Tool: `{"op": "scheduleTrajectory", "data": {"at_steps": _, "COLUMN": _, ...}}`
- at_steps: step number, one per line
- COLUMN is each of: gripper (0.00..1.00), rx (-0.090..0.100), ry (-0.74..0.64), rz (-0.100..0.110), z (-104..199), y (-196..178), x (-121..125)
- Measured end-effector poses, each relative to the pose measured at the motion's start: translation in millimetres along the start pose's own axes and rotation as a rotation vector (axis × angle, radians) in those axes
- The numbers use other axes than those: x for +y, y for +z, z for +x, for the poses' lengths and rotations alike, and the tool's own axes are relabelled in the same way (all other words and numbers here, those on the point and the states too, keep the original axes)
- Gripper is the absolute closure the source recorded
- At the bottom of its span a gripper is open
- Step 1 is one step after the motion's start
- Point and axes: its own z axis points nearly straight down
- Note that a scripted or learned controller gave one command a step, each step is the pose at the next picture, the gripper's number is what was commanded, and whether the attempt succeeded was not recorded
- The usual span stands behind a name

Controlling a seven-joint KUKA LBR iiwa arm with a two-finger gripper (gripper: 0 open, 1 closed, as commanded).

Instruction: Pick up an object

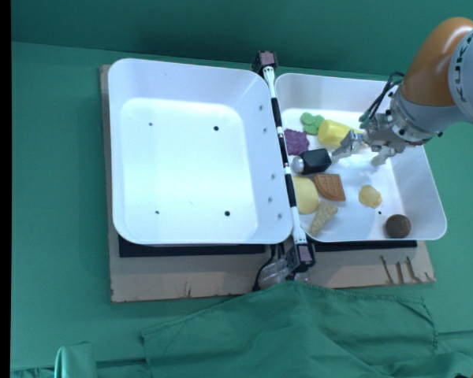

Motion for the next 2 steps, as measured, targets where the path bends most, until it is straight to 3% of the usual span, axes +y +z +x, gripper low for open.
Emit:
{"op": "scheduleTrajectory", "data": {"at_steps": 1, "gripper": 0.0, "rx": -0.005, "ry": -0.006, "rz": -0.014, "z": 27.9, "y": 0.0, "x": 28.2}}
{"op": "scheduleTrajectory", "data": {"at_steps": 2, "gripper": 1.0, "rx": -0.007, "ry": -0.001, "rz": -0.025, "z": 25.6, "y": -14.5, "x": 29.8}}
